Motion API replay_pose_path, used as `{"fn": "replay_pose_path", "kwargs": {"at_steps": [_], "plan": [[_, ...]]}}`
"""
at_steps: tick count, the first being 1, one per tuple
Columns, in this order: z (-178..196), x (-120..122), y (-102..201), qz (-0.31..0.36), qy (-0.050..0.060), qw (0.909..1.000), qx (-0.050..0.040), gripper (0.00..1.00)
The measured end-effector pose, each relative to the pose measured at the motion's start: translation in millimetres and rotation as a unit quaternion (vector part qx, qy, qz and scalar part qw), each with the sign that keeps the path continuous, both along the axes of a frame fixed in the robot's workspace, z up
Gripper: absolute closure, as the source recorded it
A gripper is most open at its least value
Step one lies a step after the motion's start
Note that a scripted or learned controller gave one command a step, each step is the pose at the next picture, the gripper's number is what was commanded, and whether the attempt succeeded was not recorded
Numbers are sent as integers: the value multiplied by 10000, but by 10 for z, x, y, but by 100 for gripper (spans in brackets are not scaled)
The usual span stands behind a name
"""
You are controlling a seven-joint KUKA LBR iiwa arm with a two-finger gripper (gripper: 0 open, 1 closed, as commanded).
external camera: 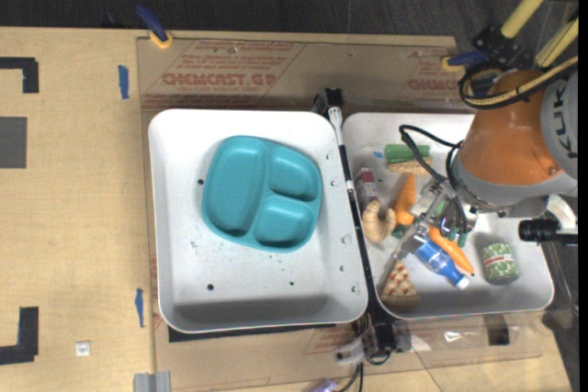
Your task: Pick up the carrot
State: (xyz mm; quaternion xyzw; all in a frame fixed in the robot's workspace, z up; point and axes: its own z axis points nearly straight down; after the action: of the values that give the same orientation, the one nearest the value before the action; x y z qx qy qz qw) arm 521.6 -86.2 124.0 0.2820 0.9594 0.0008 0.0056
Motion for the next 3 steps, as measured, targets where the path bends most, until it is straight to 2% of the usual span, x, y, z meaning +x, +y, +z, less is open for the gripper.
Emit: {"fn": "replay_pose_path", "kwargs": {"at_steps": [1,2,3], "plan": [[-267,-267,-101,-637,-127,9979,20,0],[-341,-44,-139,-3262,-4,9453,49,0],[-221,-12,-150,-3250,-61,9457,40,100]]}}
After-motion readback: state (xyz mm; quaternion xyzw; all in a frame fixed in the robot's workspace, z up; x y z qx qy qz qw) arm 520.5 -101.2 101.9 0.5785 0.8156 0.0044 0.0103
